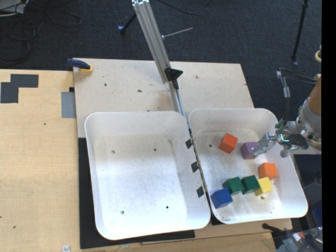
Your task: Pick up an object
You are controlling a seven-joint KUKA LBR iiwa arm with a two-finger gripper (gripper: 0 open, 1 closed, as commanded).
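- The gripper (277,142) reaches in from the right over the right bin (239,114), and its jaws look spread apart, with nothing between them.
- A purple block (248,150) sits just beside the near finger; I cannot tell if they touch.
- An orange cube (228,143) lies left of it.
- Lower down, another orange block (268,170), a yellow block (264,185), two green blocks (241,184) and a blue block (221,198) cluster together.
- The left bin (100,125) lies alongside.

No readable text, label, brand, number or sign appears on the bins, blocks, bench or arm here.
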